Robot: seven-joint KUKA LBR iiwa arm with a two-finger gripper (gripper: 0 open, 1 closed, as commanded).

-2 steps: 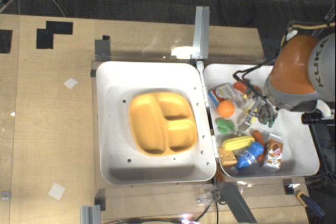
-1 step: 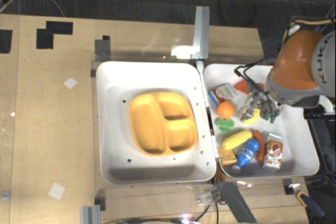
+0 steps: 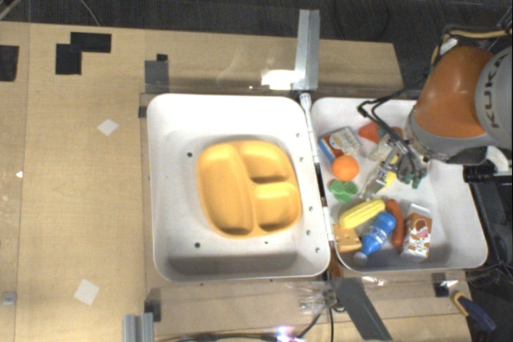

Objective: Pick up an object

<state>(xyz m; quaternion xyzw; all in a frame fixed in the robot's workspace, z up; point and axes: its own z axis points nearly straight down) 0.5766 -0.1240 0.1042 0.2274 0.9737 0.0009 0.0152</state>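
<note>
Nearest the lens, the grey arm with its orange band (image 3: 453,96) reaches in from the right so its gripper (image 3: 393,166) hangs over the clutter. The left shallow white bin (image 3: 172,172) holds a yellow divided plastic tray (image 3: 248,188) — no easy target. The right white bin (image 3: 469,240) keeps the small pickable toys together: a yellow corn cob (image 3: 362,212), a blue bottle (image 3: 377,236), an orange ball (image 3: 345,167) just beside the gripper. Whether the tool is parted or closed I cannot tell — nothing visibly sits in it.

One fixed camera above the bench (image 3: 72,196), tilted down, both white bins (image 3: 164,172) in frame, arm (image 3: 461,104) entering at three o'clock
</note>
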